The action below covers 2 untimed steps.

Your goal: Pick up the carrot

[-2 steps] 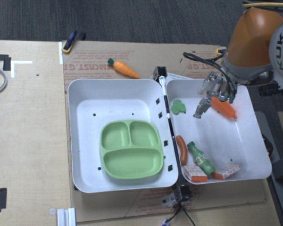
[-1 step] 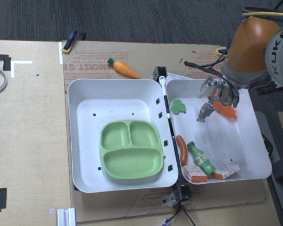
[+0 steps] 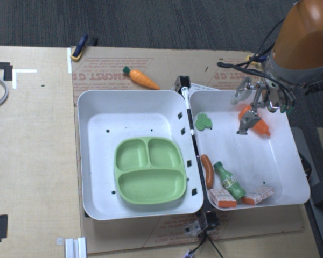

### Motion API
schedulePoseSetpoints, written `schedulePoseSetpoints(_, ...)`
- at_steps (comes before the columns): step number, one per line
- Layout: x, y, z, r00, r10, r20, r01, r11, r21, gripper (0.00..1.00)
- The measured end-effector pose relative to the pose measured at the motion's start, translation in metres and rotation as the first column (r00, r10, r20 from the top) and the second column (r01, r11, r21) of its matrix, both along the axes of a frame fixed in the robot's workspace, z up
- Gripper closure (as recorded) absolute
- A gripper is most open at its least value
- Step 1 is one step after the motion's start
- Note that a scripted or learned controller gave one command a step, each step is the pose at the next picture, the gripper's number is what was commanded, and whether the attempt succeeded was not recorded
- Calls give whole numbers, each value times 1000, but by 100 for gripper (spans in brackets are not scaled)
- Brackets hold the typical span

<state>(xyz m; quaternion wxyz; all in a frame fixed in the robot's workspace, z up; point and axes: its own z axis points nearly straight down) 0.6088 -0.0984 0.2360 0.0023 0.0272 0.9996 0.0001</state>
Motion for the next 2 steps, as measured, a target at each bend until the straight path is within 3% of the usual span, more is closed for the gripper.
schedulePoseSetpoints(1, 6, -32, -58, 923, 385, -2, -385, 923, 0, 0)
schedulePoseSetpoints(2, 16, -48, -143, 884, 468, -1, -468, 884, -1, 0)
